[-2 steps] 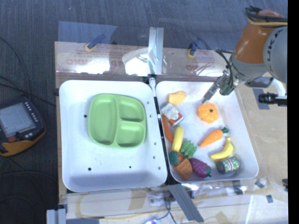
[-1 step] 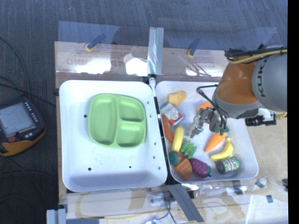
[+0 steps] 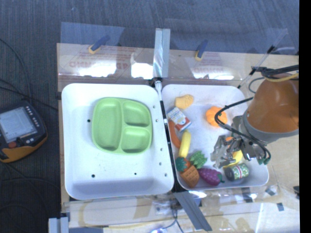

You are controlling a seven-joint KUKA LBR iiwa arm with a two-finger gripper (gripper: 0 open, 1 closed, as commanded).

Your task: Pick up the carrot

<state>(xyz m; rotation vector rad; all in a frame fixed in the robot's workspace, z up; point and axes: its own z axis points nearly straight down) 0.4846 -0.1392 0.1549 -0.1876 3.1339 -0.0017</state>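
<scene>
Carrot (image 3: 174, 136) is lying in the right bin (image 3: 233, 92), pressed along its left wall, just beside the banana (image 3: 184, 144) and below the small carton (image 3: 179, 119). Only a thin orange strip is showing, with its lower end running toward the broccoli (image 3: 197, 158) and the orange-green piece (image 3: 188, 174) at the bottom; can't tell if that piece is part of it.

Gripper (image 3: 224, 152) is hovering over the bin's right half, near the can (image 3: 237, 172) and a yellow item (image 3: 236, 156), well apart from the carrot. Can't tell if the fingers are open or closed: too much metal and cable clutter there.

Judging by the look, it's a plastic toy: light, stiff, smooth, likely slippery, and tapered, so a pinch near the tip is risking squeeze-out. Best hold is probably across the thicker mid-body. The wall is crowding one side and the banana the other, so finger clearance is looking tight; approach may need to nudge the banana aside.

The left bin (image 3: 77, 130) is holding a green tray (image 3: 121, 125), not relevant.
</scene>
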